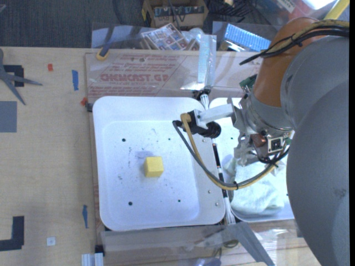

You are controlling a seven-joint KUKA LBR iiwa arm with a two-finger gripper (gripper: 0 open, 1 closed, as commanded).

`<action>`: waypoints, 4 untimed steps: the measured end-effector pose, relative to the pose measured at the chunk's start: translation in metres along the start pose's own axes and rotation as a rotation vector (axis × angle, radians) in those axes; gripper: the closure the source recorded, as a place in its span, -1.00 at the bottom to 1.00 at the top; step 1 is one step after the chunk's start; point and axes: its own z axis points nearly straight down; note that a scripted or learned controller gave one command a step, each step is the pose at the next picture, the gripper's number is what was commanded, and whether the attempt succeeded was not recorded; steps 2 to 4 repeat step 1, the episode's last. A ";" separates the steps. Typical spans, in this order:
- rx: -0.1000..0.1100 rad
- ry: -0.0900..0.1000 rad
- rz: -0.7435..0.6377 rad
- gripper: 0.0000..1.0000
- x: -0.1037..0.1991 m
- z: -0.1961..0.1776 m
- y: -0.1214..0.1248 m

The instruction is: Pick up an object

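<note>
Nearest, on the floor of the left shallow white bin (105,204): a small yellow cube (153,166), lying alone, well apart from every wall and with open space on all sides. Probably the easiest target, so best to choose it. Farther right, over the right shallow white bin (226,143) and just above a crumpled white wad (258,195): the hand (246,153) of the grey arm with the orange band (283,65), half hidden under wrist and looping black and yellow cables (195,148). Cannot tell whether apart or together. For a good pick: lift clear of the wall between the bins, carry across to the left, centre directly over the cube, square up to two flat faces, descend straight, close only once low enough. Mind the trailing cables.
</note>
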 end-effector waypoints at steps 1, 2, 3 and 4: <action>-0.001 0.000 0.004 1.00 0.000 -0.010 0.002; -0.001 0.000 0.004 1.00 0.000 -0.010 0.002; -0.001 0.000 0.004 1.00 0.000 -0.010 0.002; -0.001 0.000 0.004 1.00 0.000 -0.010 0.002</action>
